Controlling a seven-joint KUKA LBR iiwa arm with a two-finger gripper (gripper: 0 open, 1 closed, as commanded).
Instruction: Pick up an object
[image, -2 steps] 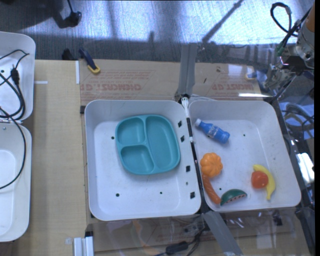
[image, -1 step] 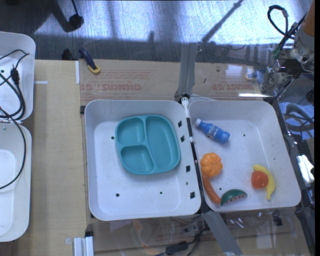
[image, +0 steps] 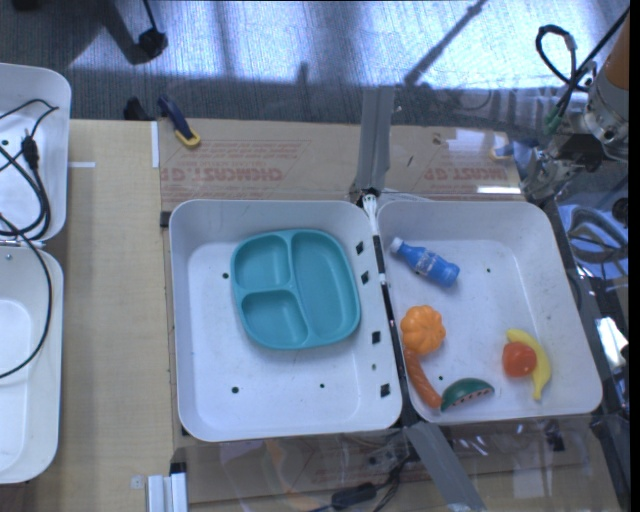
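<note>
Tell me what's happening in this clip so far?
Nothing has been picked yet. The arm sits at the upper right, beyond the bins. The right bin holds a blue bottle, an orange pumpkin, a carrot, a watermelon slice, a tomato and a banana. The left bin holds a teal divided plate.

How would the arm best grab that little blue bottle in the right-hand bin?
Probably across the middle of the blue bottle, coming straight down from above. It lies flat and slanted, white cap toward the upper left, so the jaws should close across its narrow width. Bare bin floor surrounds it, leaving room.
</note>
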